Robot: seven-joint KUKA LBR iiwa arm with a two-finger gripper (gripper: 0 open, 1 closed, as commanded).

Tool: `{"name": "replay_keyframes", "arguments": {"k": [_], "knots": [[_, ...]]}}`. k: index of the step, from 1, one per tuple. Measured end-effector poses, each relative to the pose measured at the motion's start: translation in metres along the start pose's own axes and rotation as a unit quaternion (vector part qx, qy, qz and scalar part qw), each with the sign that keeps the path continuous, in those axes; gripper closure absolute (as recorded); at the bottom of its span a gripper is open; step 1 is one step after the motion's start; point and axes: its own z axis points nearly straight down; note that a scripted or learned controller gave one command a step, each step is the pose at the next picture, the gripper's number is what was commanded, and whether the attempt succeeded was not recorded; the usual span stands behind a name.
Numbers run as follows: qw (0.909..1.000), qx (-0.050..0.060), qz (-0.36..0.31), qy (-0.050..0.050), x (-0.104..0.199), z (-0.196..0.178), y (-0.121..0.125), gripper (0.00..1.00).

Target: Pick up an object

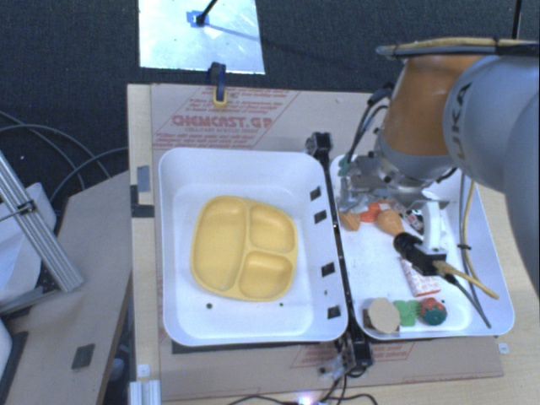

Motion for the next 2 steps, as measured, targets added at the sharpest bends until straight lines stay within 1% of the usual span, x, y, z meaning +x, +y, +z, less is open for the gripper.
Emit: {"name": "replay_keyframes", "arguments": {"k": [1,2], "knots": [[1.0,0.001,-0.003,0.002,0.004,-0.071,-0.06,1.0],[1.0,0.002,0.001,0.0,-0.058,-0.083,-0.072,1.0]]}}
